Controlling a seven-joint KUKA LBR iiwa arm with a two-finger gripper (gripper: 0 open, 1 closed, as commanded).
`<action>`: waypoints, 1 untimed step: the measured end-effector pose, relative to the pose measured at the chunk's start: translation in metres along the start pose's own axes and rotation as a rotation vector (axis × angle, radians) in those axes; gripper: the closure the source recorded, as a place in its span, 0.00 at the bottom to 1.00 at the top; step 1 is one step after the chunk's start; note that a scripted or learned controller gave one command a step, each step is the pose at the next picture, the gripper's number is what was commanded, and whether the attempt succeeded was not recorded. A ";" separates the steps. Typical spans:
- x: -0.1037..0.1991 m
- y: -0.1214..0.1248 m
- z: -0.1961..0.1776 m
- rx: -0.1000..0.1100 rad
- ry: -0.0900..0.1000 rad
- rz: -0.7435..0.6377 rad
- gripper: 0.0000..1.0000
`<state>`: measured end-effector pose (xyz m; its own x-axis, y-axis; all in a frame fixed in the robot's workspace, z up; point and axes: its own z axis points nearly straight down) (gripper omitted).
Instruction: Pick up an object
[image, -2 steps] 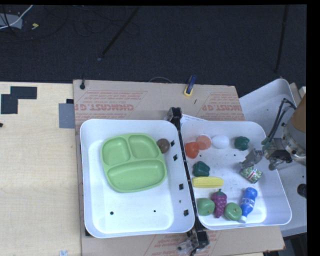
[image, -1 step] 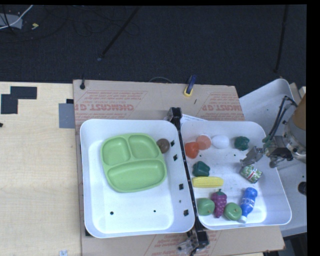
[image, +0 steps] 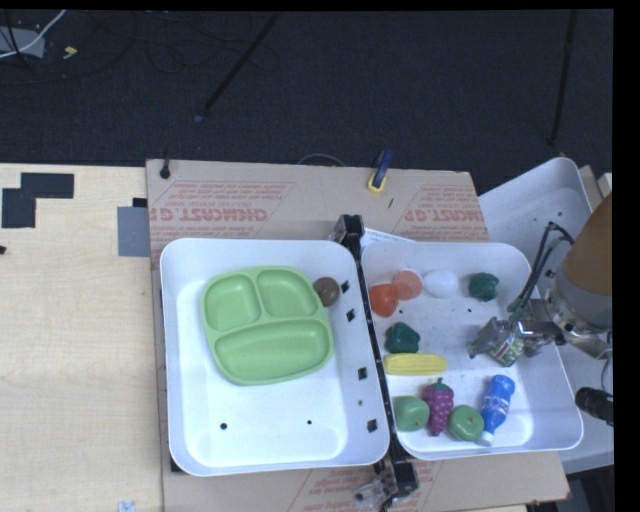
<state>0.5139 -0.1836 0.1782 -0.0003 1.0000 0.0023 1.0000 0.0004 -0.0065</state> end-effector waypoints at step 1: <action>-0.002 -0.010 0.052 -0.001 0.000 -0.001 0.00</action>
<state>0.5040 -0.1854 0.1265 -0.0010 1.0000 0.0026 1.0000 0.0010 -0.0058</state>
